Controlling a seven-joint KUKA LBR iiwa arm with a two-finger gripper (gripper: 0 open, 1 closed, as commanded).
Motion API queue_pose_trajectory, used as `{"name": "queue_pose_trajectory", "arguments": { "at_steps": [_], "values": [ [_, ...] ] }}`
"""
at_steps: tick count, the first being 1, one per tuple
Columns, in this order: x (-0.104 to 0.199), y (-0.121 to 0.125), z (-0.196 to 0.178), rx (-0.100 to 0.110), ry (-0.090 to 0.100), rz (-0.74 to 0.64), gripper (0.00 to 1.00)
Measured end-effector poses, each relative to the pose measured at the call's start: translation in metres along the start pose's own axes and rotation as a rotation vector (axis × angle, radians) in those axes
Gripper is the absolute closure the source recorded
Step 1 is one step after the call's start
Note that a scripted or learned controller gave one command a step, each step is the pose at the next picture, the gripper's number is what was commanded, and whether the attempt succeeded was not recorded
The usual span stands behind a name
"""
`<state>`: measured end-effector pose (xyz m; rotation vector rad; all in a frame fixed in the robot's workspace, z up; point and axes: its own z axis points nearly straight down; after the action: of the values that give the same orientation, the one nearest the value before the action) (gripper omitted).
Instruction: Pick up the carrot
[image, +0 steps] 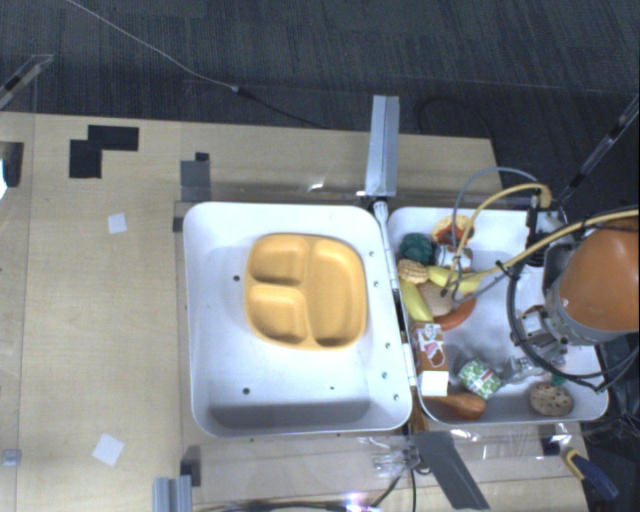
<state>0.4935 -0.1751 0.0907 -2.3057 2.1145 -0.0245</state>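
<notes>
The carrot (462, 405), an orange oblong piece, lies flat near the front wall of the right bin (500, 300), beside a white cube (433, 382). The arm's orange band (600, 280) hangs over the bin's right side, with the wrist below it. My gripper (522, 362) sits under the wrist, partly hidden by looped cables. It is to the right of the carrot and a little behind it, apart from it. Nothing shows between its fingers.
A pile at the right bin's back left holds a banana (420, 298), a green piece (415, 246) and a curved red piece (457, 317). A green can (478, 378) and a cookie (550, 398) lie near the carrot. The left bin (215, 330) holds a yellow sectioned tray (305, 290). Yellow hoses arc over the pile.
</notes>
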Motion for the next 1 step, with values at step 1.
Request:
{"name": "queue_pose_trajectory", "arguments": {
  "at_steps": [1],
  "values": [
    [-0.064, -0.0385, 0.0006, -0.005, -0.001, -0.259, 1.0]
  ]
}}
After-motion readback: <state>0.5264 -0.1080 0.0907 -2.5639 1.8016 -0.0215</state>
